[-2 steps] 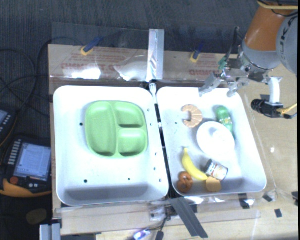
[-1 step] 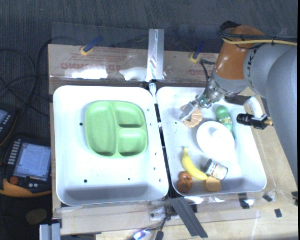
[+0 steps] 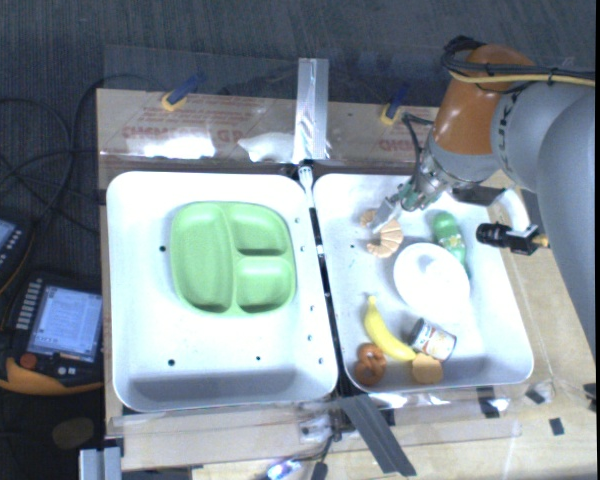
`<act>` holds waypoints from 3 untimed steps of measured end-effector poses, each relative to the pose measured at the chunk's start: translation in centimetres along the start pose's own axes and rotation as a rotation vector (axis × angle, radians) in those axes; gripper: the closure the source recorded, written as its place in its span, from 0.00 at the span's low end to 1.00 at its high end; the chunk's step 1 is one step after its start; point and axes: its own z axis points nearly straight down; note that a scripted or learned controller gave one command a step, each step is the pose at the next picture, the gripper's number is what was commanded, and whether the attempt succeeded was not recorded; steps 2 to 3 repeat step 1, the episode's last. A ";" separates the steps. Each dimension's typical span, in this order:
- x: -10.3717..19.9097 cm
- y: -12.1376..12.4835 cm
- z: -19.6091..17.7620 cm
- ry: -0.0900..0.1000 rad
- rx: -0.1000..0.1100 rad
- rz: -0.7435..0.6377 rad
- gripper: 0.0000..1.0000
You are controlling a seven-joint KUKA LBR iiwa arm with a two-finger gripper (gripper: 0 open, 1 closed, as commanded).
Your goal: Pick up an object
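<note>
Overhead slanted view of the bench with two shallow white bins set side by side. The left bin carries a green divided tray, lying flat near the bin's middle, with one large compartment on its left and two smaller ones on its right.

The right bin carries the loose objects. A white round dish sits near the centre of this bin. Just above and left of it lies a small tan pastry-like piece. A green object lies at the dish's upper right edge, apparently touching it. Below the dish, a yellow banana runs diagonally toward the bin's front wall. A reddish-brown apple-like fruit lies at the banana's lower end, and a small can or jar on its side and an orange-tan block lie just to the banana's right.

The arm enters from the right, its orange band above the wrist. The gripper is lowered into the back part of the right bin, its tip just above the tan piece and beside the green object. Whether the fingers are open or closed cannot be told from this angle, and no object is visible between them.
</note>
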 end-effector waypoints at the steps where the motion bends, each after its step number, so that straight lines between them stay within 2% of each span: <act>1: 5.5 2.0 -9.6 0.000 0.001 0.019 1.00; 3: 5.5 2.0 -9.6 0.000 0.001 0.019 1.00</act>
